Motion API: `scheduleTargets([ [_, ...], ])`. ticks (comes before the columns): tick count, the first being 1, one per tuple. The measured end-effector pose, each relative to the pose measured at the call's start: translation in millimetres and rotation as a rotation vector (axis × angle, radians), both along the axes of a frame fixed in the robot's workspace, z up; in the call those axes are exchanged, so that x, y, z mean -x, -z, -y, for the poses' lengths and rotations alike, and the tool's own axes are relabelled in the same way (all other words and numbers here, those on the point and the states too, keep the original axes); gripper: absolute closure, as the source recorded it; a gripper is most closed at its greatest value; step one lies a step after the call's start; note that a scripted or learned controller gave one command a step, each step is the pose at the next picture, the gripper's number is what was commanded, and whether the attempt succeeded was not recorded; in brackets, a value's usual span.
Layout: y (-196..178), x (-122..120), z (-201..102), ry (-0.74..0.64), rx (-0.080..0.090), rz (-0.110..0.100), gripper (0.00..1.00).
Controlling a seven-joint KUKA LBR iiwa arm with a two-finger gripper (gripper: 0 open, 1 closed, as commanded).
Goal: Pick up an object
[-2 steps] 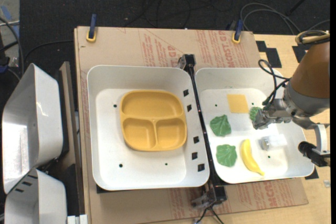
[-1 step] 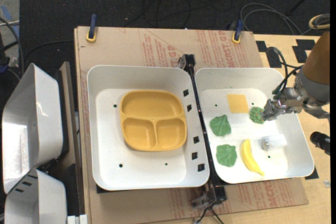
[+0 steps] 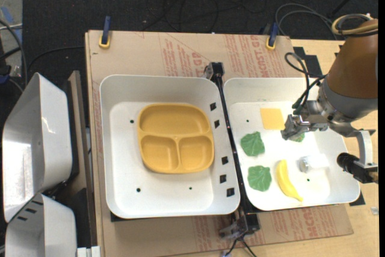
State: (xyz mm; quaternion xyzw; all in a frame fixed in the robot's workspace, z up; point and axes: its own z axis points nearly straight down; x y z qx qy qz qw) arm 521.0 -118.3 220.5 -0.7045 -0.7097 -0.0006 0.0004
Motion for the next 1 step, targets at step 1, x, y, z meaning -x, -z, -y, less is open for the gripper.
scheduleTargets([
  [1,5.8,7.6,-57.0,-0.001,-0.001,-0.002,1.00],
])
